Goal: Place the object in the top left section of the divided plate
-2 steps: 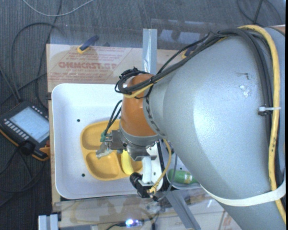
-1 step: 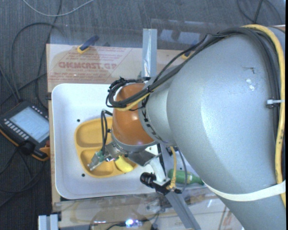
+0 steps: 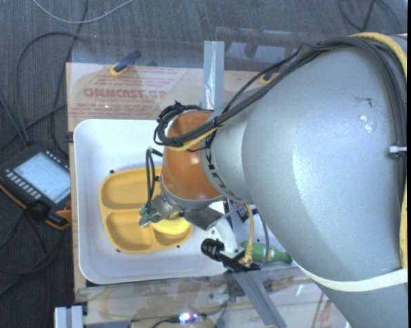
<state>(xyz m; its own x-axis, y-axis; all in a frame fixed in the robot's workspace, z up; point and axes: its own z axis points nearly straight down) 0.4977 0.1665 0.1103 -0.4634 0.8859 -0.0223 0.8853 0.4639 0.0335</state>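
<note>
Arm: the big grey robot arm (image 3: pixel 314 162) fills the right side and hides most of what lies under it, including the second bin.
Cables: black and yellow cables (image 3: pixel 273 63) run over the arm; where they end is hidden.
Green part: a small green piece (image 3: pixel 265 254) sticks out under the arm near the bottom; too small to say what it is.
Bin: the shallow white plastic bin (image 3: pixel 109 135) sits on the counter (image 3: pixel 102 296); its right part is covered by the arm.
Plate: the yellow divided plastic plate (image 3: pixel 126 214) lies in the bin; its right edge is hidden under the arm, so not all sections can be seen.
Orange band: the orange ring (image 3: pixel 184 166) of the arm hangs over the plate's right side.
Tool: the tool (image 3: pixel 148 217) is low over the plate's middle; it is dark and small, and I cannot tell how it is set.
Object: I cannot make out the thing to be placed.
Pad: a black and orange hand controller with a grey screen (image 3: pixel 34 180) lies on the floor at the left.
Sheet: a brown cardboard sheet with red letters (image 3: pixel 126 91) lies behind the bin.
</note>
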